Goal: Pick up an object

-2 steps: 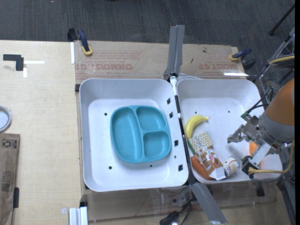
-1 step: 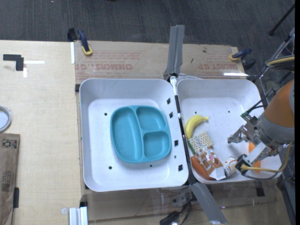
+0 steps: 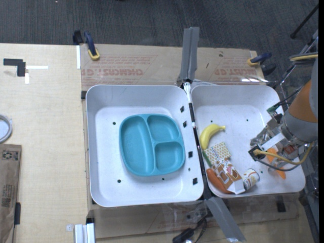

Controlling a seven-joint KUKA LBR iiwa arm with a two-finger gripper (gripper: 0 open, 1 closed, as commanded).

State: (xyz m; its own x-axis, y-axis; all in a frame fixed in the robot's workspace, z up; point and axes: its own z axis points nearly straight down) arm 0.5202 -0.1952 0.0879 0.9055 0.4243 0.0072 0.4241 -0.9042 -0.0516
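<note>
Reaching in from the right edge of the scene, the grey arm with its orange band hangs low over the right bin [image 3: 238, 97], and its gripper [image 3: 259, 152] sits near that bin's right wall. Whether the jaws are apart or together cannot be told, because the wrist, cables and a tangle of dark and orange parts cover them.

All places below are given relative to the right bin. A yellow banana [image 3: 210, 134] lies near its left wall, about halfway up. Just below the banana is a small patterned packet [image 3: 218, 152]. Below that, at the lower left, lie an orange and white carton [image 3: 226, 176] and a small white can [image 3: 250, 178], touching or nearly so. An orange item [image 3: 277, 158] lies just beside the gripper, partly under the cables. To the left of this bin, in its twin, rests a blue divided plate [image 3: 152, 144].

Likely trouble: the gripper is so close to the right wall that closing there may catch the wall or cables instead of an object. The clustered carton and can could shift together if nudged.

Hard to make out: what the orange item is, and whether anything sits between the gripper's tips.
</note>
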